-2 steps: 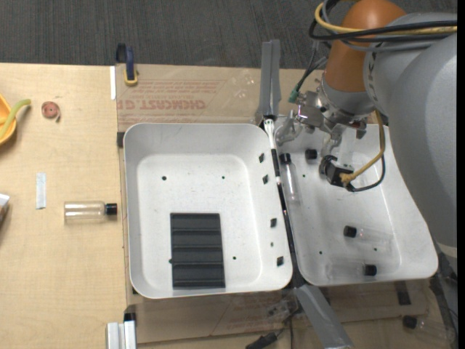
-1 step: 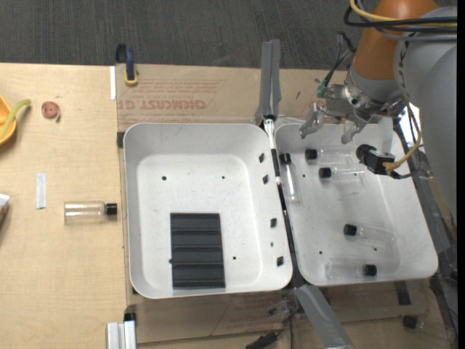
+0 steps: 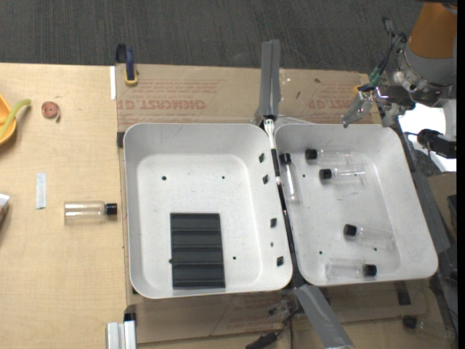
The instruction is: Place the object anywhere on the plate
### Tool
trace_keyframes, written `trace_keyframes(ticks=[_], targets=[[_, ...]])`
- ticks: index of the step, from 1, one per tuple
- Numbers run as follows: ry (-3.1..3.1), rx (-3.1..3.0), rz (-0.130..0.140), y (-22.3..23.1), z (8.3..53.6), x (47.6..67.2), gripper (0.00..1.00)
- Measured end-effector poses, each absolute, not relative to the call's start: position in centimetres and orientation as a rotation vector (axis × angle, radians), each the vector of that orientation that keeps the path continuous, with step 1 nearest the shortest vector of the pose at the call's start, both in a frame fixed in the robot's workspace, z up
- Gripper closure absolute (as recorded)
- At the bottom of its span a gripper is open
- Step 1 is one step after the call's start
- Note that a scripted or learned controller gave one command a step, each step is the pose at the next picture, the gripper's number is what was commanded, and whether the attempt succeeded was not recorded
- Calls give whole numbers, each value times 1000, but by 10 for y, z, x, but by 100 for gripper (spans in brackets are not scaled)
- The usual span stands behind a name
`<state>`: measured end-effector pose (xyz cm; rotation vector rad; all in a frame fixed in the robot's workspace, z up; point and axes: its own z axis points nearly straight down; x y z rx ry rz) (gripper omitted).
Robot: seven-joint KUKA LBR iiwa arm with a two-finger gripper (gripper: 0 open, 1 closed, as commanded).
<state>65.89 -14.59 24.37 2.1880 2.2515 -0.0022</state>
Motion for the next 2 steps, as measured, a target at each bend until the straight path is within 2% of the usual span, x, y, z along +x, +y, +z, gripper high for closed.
trace_keyframes(ticks=[1, 2], targets=[[2191, 2250, -3, -204, 323, 659, 0], [2038, 2390, -3, -217, 386, 633, 0]])
